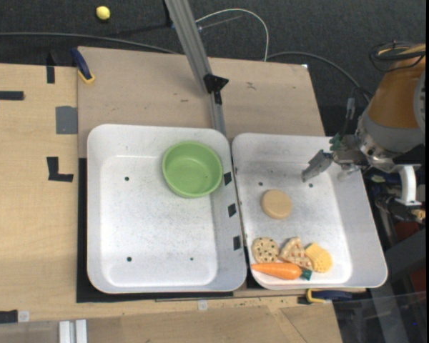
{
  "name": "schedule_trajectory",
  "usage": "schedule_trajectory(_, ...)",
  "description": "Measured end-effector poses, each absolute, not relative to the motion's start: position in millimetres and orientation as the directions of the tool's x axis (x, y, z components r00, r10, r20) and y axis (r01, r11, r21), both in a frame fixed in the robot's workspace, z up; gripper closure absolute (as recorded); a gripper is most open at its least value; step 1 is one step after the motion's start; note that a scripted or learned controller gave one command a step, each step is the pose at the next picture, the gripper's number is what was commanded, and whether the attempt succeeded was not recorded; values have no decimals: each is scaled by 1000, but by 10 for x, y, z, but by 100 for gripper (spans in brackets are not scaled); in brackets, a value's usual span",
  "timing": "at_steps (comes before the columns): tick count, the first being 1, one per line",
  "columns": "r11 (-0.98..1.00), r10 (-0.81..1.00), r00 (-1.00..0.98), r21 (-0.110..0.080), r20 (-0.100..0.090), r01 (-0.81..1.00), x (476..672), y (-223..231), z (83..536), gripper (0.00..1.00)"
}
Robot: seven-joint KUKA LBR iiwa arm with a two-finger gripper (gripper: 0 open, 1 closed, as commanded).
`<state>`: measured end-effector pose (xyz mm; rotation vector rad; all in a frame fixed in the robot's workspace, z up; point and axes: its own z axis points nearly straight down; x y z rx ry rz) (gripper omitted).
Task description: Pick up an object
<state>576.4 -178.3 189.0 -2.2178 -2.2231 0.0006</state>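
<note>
The right bin (357,241) holds a tan round disc (277,204) near its middle. At its front lie a brown waffle cookie (264,249), a pretzel-shaped piece (293,249), a yellow corn piece (319,257) and an orange carrot (278,270). My gripper (329,168) hovers over the right bin's back right part, up and to the right of the tan disc. It is open, with nothing between its fingers. A green bowl (192,168) sits at the back right of the left bin (114,213).
A metal pole (193,41) slants down from the top to the seam between the bins. Cables run across the bench behind the bins. A small yellow ball (103,12) lies on the dark floor at the upper left.
</note>
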Motion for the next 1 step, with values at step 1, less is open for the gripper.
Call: schedule_trajectory(1, 3, 1000, -3, -1, 1, 1000, 5763, -1784, 1890, 0)
